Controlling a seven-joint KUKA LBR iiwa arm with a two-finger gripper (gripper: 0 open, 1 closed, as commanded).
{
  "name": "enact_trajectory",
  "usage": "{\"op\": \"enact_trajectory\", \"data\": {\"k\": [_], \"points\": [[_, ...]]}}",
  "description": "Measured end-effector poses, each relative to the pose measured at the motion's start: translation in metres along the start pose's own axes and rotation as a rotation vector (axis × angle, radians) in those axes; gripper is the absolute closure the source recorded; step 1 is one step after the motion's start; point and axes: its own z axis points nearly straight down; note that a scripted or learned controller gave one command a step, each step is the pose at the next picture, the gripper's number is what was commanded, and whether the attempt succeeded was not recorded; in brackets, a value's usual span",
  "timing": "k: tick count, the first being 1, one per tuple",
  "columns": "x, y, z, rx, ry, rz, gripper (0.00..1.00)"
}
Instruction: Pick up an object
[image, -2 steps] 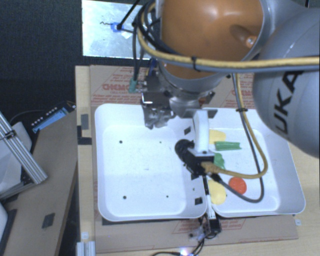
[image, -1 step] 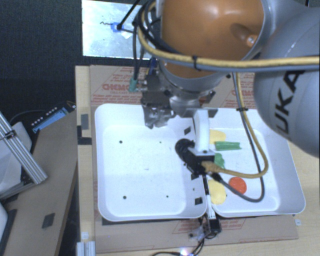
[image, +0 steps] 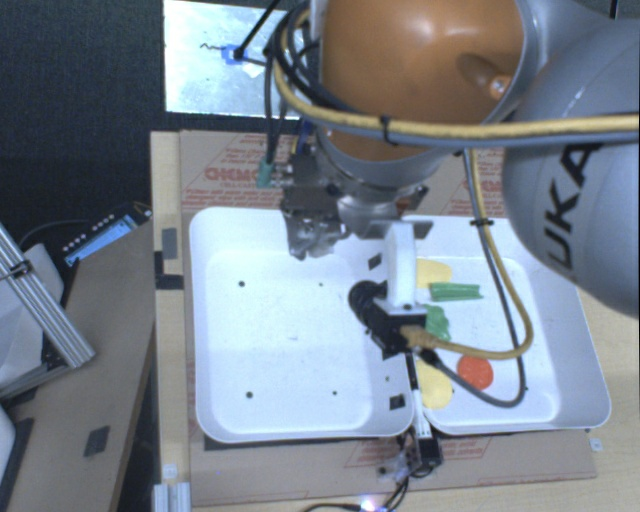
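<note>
Cardboard sheet (image: 215, 165) under white bins (image: 215, 300)

1. Camera view: fixed above the bench, looking down at a slant on both white bins (image: 250, 400).
2. Proximity: the arm (image: 430, 60) looms close, entering from the right.

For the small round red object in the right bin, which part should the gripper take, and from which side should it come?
Probably from straight above, with the fingers closing across the round red object's middle. It looks low and round, so no side seems better by shape. The yellow cable runs along its upper edge, so a finger placed there may catch; the lower side lies on bare right bin floor.
</note>
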Motion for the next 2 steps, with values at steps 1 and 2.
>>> {"op": "enact_trajectory", "data": {"k": [1, 2], "points": [[0.0000, 0.0000, 0.0008, 0.000, 0.000, 0.000, 1.00], [0.0001, 0.0000, 0.0062, 0.000, 0.000, 0.000, 1.00]]}}
